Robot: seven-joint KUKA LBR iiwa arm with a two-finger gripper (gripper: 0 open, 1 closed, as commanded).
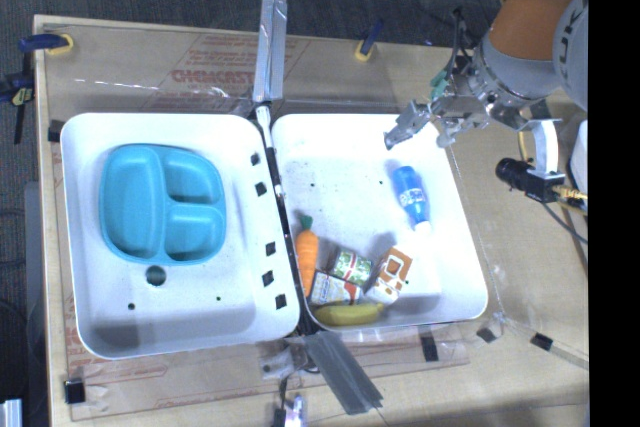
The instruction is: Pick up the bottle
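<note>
A small blue bottle point(410, 193) with a white cap lies on its side on the floor of the right bin point(345, 147), close to the right wall, cap pointing toward the front. My gripper point(424, 135) hangs over the bin's back right corner, a little behind the bottle and above it. Its fingers stand open with nothing between them. The grey arm with its orange band point(530, 20) comes in from the upper right.
At the right bin's front lie a carrot point(307, 255), a banana point(348, 313) and two small cartons point(352, 269). The left bin point(90, 315) holds a blue divided tray point(160, 203). A metal divider bar point(270, 45) runs between the bins at the back.
</note>
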